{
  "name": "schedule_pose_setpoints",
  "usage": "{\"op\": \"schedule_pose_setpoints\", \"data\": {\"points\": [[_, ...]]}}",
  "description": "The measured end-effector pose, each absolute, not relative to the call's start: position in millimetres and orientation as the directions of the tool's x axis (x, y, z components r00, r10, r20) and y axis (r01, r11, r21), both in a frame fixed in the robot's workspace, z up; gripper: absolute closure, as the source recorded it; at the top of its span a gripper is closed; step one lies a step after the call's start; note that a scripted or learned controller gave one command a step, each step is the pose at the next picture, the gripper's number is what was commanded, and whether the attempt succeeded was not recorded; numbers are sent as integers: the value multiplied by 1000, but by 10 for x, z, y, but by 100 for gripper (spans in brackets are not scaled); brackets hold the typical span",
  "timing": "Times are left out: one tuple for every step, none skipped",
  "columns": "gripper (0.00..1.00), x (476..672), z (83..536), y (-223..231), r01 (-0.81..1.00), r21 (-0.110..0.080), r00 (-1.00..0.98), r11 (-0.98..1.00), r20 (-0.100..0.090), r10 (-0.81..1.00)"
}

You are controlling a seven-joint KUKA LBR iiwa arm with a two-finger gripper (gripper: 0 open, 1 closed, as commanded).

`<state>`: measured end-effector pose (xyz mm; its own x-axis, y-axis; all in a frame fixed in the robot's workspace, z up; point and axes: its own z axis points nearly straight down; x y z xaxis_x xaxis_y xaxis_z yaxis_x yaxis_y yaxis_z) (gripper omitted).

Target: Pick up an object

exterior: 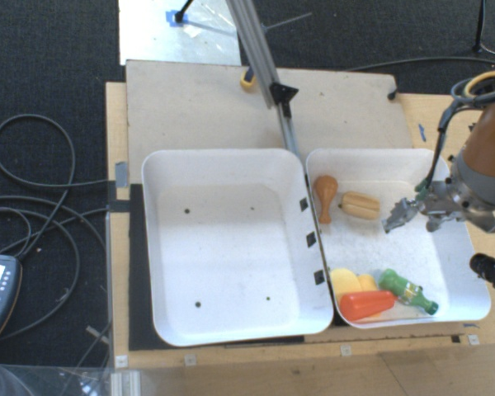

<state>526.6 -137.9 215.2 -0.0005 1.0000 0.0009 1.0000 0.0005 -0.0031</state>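
My gripper (398, 215) over right bin (460, 258), at its upper right part. Finger state: cannot tell. Nothing seen between fingers.

All places relative to right bin:
- Bread roll (360, 205): upper part, just left of gripper, apart from it.
- Drumstick (324, 194): upper left, near divider, beside roll.
- Green bottle (408, 291): lower part, lying flat.
- Red piece (365, 304): lower rim, touching bottle end.
- Yellow piece (351, 281): just above red piece.
- Left bin (161, 246): adjacent on left.
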Motion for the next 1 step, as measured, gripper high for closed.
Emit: {"op": "schedule_pose_setpoints", "data": {"points": [[0, 5296, 1724, -1412, 1000, -3, 0, 0, 1, 1000]]}}
